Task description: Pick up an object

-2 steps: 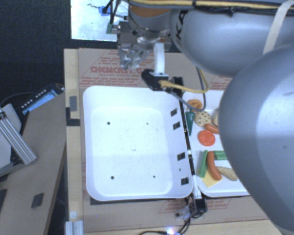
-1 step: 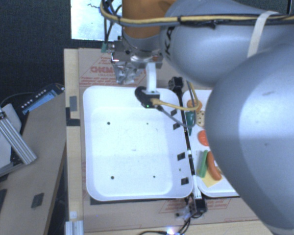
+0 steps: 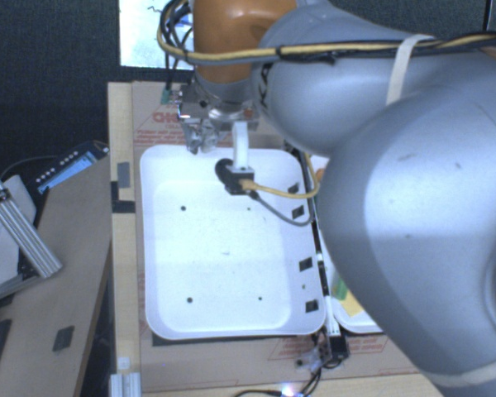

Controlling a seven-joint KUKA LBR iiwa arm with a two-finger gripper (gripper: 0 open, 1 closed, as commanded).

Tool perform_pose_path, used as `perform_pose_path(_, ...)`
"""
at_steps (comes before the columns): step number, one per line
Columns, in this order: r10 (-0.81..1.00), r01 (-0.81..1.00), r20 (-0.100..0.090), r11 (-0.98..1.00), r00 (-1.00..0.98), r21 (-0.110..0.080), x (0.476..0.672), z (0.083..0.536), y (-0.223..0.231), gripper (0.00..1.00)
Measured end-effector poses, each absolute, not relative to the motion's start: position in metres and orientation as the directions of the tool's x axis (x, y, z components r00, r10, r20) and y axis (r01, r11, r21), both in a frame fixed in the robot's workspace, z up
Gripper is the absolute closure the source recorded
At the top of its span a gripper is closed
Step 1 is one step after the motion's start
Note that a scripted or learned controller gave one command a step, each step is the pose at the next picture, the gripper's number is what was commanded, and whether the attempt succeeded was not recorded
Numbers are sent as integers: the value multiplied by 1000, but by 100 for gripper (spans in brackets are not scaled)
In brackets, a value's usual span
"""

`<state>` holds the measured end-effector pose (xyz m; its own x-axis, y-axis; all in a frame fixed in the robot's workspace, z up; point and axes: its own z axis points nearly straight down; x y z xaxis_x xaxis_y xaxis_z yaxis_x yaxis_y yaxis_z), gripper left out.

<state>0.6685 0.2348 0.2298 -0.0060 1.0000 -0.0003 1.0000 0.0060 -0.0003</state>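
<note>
Where the arm (image 3: 413, 180) leaves a sliver of the right bin (image 3: 357, 327) showing, two things lie in that bin's near left corner. A green scrap (image 3: 340, 289) sits close against the left rim, and a yellow piece (image 3: 353, 308) lies just beside it, nearer the front edge. Both are mostly hidden under the arm, so what they are cannot be told.

The gripper (image 3: 200, 145) is well apart from them. It hangs over the far edge of the left bin (image 3: 153, 246), a little left of that edge's middle, and points down. Whether it is released or clenched cannot be told. The orange band (image 3: 231, 15) sits right above it.

The left bin's white floor bears a few small dark dots (image 3: 183, 209). Small black tabs (image 3: 306, 264) stand in a row along the strip between the bins. Both bins rest on the bench (image 3: 122, 246), which is brown.

Off the bench's left edge, a tan table (image 3: 74, 263) carries a grey rail (image 3: 21, 230) lying at a slant, and near its far edge a dark device (image 3: 66, 165) with a blue stripe. Beyond the bench's far edge a bright white panel (image 3: 149, 23) stands against a dark wall.
</note>
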Motion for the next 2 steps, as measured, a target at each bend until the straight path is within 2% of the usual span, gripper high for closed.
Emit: perform_pose_path(2,1000,1000,2,5,-5,2,669,268,234,100)
